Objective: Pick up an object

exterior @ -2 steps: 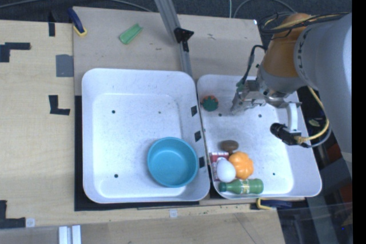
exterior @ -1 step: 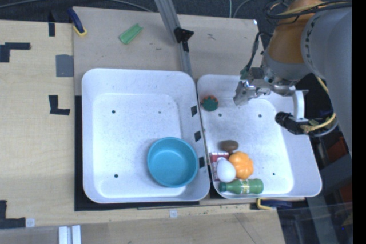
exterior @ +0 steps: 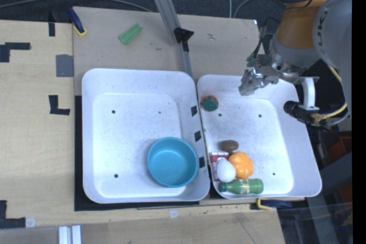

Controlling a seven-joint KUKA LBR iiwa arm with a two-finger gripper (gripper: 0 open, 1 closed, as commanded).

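My gripper (exterior: pixel 249 86) hangs over the far rim of the right bin (exterior: pixel 286 140), above its back edge, with nothing visible between its fingers. In that bin, a small green and red ball (exterior: pixel 210 103) lies near the far left corner. At the near left corner sit a brown oval piece (exterior: pixel 229 146), an orange fruit (exterior: pixel 241 164), a white egg (exterior: pixel 226 171), a red and white item (exterior: pixel 217 156) and a green bottle (exterior: pixel 242 186) on its side. A blue bowl (exterior: pixel 172 161) stands in the left bin (exterior: pixel 114 123) at its near right.
A grey pole (exterior: pixel 166 3) slants across the bench behind the bins. A green block (exterior: pixel 130 34) and a blue and yellow clamp (exterior: pixel 77 23) lie on the bench at the back left. Cables run behind.
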